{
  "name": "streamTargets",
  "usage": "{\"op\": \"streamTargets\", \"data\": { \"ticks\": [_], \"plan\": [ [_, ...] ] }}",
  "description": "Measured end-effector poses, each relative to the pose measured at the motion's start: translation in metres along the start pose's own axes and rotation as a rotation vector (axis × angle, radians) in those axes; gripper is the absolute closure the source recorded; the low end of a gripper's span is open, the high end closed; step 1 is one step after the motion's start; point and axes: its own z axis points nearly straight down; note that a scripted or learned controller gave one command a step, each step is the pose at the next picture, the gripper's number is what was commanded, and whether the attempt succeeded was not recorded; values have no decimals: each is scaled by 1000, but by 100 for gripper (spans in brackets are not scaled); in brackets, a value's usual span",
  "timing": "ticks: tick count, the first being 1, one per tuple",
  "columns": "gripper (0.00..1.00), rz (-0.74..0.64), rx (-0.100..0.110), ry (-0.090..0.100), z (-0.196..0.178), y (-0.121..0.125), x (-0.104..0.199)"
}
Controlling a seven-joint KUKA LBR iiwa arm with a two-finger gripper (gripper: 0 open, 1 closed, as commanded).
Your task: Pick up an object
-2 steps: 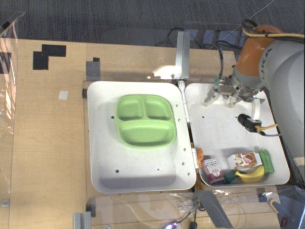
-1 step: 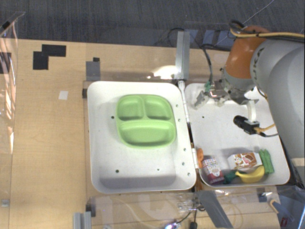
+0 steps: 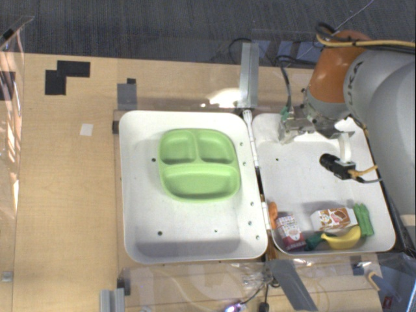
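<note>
Gripper [image 3: 290, 127] is seen at the right bin's [image 3: 383, 239] far-left corner — finger state cannot be told — well apart from the banana [image 3: 343, 238].

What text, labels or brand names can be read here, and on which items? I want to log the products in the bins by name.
No text reads clearly enough to quote.
Red-and-white packet in the right bin: print on it, too blurred to read.
White carton with brown picture: print too small to read.
Green divided plate, banana, green packet: no legible markings.
</note>
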Motion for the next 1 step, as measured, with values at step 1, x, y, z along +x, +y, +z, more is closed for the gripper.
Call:
{"op": "streamTargets", "data": {
  "ticks": [1],
  "plan": [
    [0,0,0,0,0,0,0]
  ]
}}
